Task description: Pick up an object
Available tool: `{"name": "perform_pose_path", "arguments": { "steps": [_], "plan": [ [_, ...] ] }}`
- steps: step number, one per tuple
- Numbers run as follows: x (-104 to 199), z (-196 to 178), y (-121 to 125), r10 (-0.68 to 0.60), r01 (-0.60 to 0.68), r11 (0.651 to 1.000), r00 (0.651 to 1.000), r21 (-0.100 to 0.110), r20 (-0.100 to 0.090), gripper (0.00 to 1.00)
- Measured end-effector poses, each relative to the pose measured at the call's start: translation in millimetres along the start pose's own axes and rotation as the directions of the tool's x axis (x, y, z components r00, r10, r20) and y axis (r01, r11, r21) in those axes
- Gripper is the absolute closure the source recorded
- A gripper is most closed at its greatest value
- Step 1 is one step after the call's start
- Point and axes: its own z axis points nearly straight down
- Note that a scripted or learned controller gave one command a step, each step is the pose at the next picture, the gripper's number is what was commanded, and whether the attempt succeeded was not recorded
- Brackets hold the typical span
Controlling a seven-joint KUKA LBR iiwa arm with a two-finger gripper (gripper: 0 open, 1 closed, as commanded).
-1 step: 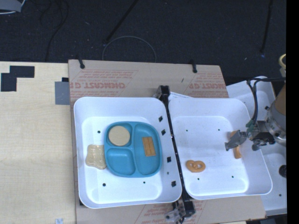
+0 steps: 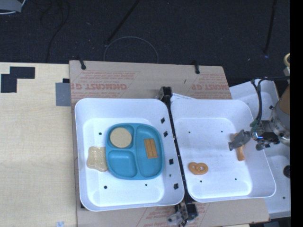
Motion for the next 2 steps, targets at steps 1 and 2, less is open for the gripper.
{"name": "perform_pose_path", "arguments": {
  "steps": [1, 2],
  "plan": [
    [10.8, 58.3, 0.1, -0.001, 0.001, 1.000, 1.000, 0.008, -0.003, 0.00],
    [1.7, 112.3, 0.9, 0.001, -0.001, 1.000, 1.000, 0.007, -0.003, 0.00]
  ]
}}
